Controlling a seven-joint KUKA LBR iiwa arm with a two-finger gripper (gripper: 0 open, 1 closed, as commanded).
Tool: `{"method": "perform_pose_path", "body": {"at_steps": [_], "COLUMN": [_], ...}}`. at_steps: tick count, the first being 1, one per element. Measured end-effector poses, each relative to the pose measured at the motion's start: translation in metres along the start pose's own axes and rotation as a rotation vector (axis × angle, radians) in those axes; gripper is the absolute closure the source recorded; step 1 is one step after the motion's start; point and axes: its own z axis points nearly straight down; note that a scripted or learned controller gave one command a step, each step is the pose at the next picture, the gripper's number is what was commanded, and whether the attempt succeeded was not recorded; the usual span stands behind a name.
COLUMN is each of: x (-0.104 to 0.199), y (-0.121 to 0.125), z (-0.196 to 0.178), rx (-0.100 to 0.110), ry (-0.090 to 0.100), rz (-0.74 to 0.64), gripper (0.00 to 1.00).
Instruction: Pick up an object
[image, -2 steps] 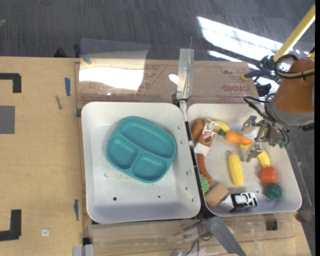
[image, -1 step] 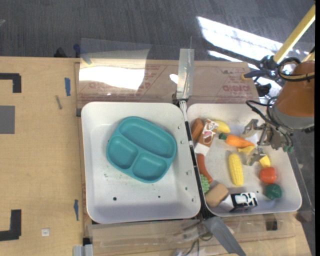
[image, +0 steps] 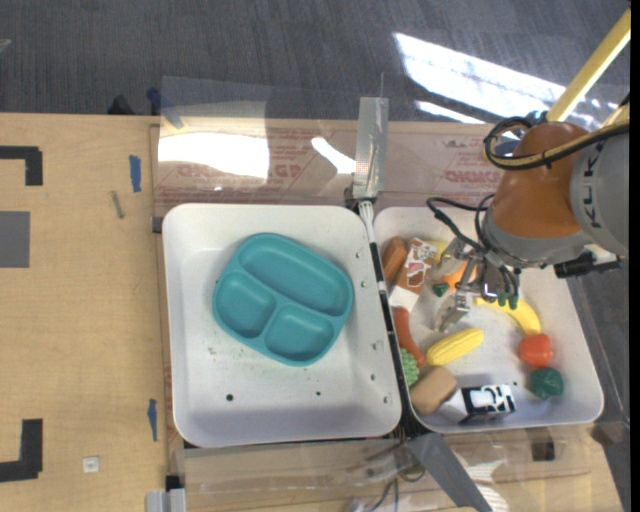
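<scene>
Gripper (image: 462, 305) hangs low in right bin (image: 585, 400), just above corn (image: 455, 346). Finger state: cannot tell. Better centre over corn, avoid banana (image: 523, 317) beside.

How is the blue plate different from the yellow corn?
The blue plate is big, flat and split into sections; the yellow corn is small and long. The plate lies in the left bin; the corn lies among other toys in the right bin. Both rest untouched.
</scene>
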Motion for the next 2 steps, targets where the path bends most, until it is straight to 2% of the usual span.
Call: {"method": "perform_pose_path", "body": {"at_steps": [1,2], "x": [-0.043,-0.05], "y": [0.006,0.009], "z": [-0.002,-0.015], "rx": [0.01,0.008], "ry": [0.035,-0.004], "rz": [0.011,0.01], "gripper": [0.0,1.0]}}
